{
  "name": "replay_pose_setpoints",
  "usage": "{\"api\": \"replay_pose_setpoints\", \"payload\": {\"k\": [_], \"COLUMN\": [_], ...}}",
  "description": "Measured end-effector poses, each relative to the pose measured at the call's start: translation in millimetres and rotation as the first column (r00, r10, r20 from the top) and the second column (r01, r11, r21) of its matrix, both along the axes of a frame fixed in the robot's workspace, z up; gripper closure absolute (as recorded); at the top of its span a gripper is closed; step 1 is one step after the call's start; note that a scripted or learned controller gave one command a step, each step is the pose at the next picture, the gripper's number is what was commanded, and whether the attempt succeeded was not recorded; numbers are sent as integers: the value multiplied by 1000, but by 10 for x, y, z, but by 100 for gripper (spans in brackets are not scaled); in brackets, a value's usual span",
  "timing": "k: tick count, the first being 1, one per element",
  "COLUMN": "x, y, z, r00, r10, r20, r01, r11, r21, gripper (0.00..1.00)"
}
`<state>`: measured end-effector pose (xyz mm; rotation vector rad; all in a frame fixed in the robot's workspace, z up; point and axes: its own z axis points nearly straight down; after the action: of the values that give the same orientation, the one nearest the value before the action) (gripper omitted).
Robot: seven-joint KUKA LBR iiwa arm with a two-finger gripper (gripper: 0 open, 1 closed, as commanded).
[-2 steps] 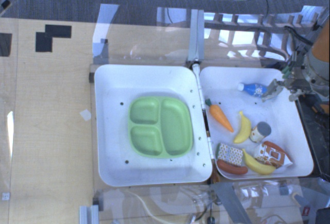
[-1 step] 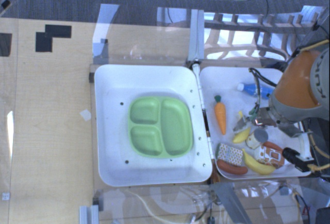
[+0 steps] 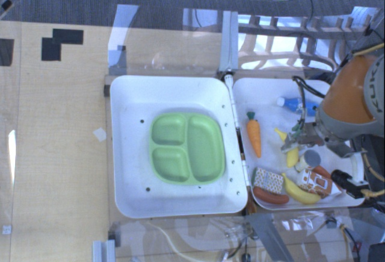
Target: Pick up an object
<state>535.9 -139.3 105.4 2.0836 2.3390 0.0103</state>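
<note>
Here the gripper (image 3: 295, 139) is hovering low in the right bin (image 3: 264, 95), its grip state indiscernible, a small yellow piece (image 3: 292, 157) lying at its six o'clock.

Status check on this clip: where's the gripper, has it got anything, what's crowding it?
Gripper low in right bin, nothing seen held. Nearest: yellow piece. Carrot apart to its left. Banana, sausage crowd bin's near edge.

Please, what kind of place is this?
Probably a robot test lab: a grey and orange arm reaches over two white bins, one holding a green plate, the other toy food such as a carrot.
</note>
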Motion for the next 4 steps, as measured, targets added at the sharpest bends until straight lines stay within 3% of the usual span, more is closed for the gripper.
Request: {"api": "replay_pose_setpoints", "payload": {"k": [1, 2, 3, 4], "x": [-86, -87, 73, 162], "y": [756, 755, 59, -487], "z": [1284, 1281, 604, -164], "r00": [996, 996, 979, 996], "r10": [-88, -88, -202, -88], "r20": [-4, -5, -9, 1], "r01": [88, 88, 202, 88], "r11": [996, 996, 979, 996], "r21": [2, 1, 1, -1], "gripper": [100, 0, 0, 0]}}
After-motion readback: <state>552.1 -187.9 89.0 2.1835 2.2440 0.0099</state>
